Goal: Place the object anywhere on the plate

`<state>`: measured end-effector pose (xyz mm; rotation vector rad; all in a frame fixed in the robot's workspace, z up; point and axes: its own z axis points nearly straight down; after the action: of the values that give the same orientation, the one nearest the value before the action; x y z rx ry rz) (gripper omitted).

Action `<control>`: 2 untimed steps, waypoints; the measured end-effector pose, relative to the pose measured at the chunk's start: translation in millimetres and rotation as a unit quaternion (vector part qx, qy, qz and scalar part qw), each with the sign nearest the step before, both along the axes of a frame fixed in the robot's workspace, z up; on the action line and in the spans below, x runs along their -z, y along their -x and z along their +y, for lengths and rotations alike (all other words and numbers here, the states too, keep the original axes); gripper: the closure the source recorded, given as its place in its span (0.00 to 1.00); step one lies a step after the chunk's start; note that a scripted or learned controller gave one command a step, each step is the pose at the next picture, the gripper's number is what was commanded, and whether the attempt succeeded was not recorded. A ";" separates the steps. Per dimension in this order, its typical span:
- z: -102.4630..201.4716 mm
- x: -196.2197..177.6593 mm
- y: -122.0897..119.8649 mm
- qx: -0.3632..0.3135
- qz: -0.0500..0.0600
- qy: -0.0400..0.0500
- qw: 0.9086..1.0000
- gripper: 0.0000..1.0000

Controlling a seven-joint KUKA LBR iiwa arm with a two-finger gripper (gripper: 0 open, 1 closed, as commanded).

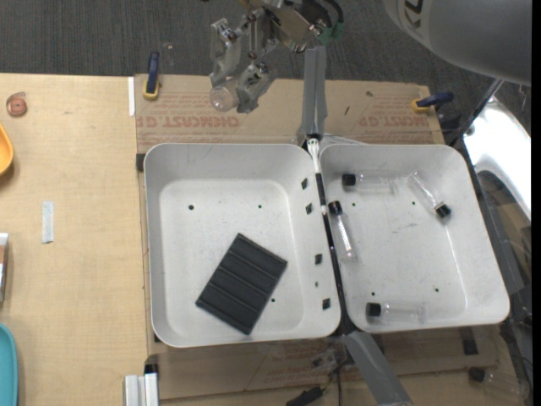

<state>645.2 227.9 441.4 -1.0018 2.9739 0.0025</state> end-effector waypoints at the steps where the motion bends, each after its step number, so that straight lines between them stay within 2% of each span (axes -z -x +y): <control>1: -6.9 0.3 -15.2 -0.276 0.000 0.000 0.961 1.00; 2: -8.7 -8.4 -17.1 -0.272 -0.002 -0.002 0.962 1.00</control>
<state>662.3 219.2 449.8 -1.7707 2.5858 0.0072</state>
